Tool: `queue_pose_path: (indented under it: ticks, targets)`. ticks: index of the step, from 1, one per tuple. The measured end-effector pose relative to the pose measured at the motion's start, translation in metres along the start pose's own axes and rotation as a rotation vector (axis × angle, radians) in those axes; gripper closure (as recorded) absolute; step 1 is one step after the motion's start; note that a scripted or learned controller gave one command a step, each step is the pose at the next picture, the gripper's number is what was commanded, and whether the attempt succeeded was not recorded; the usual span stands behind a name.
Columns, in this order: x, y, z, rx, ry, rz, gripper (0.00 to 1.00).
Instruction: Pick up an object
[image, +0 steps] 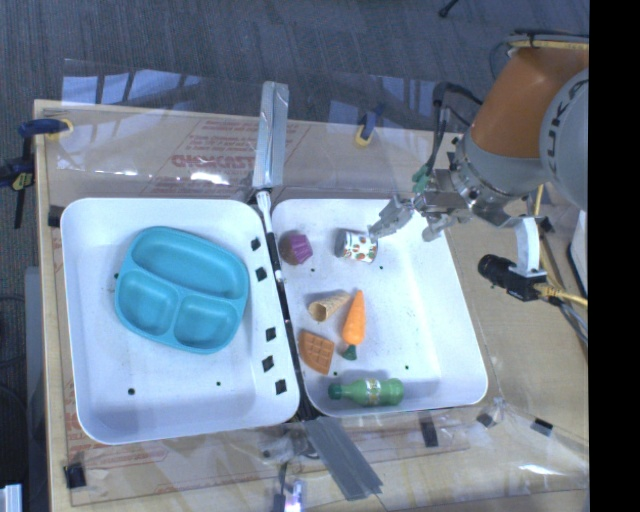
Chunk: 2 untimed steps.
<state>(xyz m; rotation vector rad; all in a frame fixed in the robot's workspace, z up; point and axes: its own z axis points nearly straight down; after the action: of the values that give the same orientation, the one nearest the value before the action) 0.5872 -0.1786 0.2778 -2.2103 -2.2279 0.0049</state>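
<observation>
Six toys in right bin (455, 300), one blue plate (183, 288) left, pincer (405, 222) spread open.

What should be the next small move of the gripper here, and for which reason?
Probably a short descent straight onto the small can. The gripper sits at the can's upper right edge in the right bin, and nothing shows between its fingers. The can lies apart from the purple toy and the cone, so there seems room to close on it.
</observation>
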Motion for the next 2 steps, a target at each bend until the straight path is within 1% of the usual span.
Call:
queue_pose_path:
  ticks: [1, 2]
  targets:
    - [-0.029, 0.07, 0.15, 0.001, 0.0, -0.013, 0.0]
    - [-0.019, 0.065, 0.185, -0.001, 0.001, -0.209, 0.0]
